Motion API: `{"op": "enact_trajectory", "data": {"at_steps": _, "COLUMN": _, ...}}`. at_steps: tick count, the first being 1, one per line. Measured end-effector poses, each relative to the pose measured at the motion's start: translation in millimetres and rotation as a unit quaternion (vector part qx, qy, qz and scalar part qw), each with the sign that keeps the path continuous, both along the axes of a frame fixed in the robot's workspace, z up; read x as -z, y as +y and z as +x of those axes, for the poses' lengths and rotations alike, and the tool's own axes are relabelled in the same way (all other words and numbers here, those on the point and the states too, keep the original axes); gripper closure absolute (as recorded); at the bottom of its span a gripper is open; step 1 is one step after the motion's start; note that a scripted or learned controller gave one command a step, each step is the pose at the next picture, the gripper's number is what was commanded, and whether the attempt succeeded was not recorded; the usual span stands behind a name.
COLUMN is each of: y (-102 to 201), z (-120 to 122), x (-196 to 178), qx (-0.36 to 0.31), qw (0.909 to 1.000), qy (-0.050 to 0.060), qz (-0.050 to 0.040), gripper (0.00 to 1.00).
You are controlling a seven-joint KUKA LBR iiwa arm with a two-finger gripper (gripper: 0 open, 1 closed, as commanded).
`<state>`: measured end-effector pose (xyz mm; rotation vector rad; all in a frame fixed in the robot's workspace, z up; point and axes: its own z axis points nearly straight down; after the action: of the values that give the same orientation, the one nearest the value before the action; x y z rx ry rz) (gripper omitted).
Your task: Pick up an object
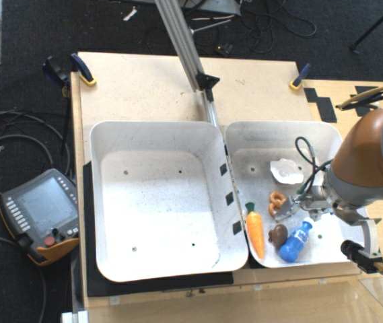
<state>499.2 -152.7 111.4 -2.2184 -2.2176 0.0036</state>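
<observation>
Camera view looks down on a pale wooden worktop [151, 86] carrying two shallow white plastic bins side by side. The left bin [100, 180] shows only its speckled floor, while the right bin [245, 136] gathers every loose item, probably so the arm can reach them from its own side. There lie an orange toy carrot with a green top [255, 233], a small brown rounded lump [279, 235], a blue plastic bottle with a white cap [295, 241], an orange-brown pretzel-shaped piece [276, 200] and a crumpled white object [286, 171]. The claw [304, 204] hangs low over the middle of this cluster, just beside the pretzel piece and above the bottle; I cannot tell how it is set, nor whether it grips anything. Any of these could serve as the pick target. Yellow-tipped clamps [85, 78] pin the board's corners. Around it, dark carpet [23, 19] holds cables and a grey teach pendant [40, 210].
</observation>
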Motion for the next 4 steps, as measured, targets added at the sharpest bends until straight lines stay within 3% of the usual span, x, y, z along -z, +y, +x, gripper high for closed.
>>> {"op": "enact_trajectory", "data": {"at_steps": 1, "y": -1, "z": 1, "x": -13, "qx": 0.000, "qw": 1.0000, "qy": -0.003, "qz": -0.0008, "gripper": 1.00}}
{"op": "enact_trajectory", "data": {"at_steps": 3, "y": 4, "z": 11, "x": -126, "qx": -0.002, "qw": 1.0000, "qy": -0.006, "qz": -0.0020, "gripper": 1.00}}
{"op": "enact_trajectory", "data": {"at_steps": 4, "y": 46, "z": 33, "x": -117, "qx": -0.004, "qw": 1.0000, "qy": -0.003, "qz": -0.0008, "gripper": 1.00}}
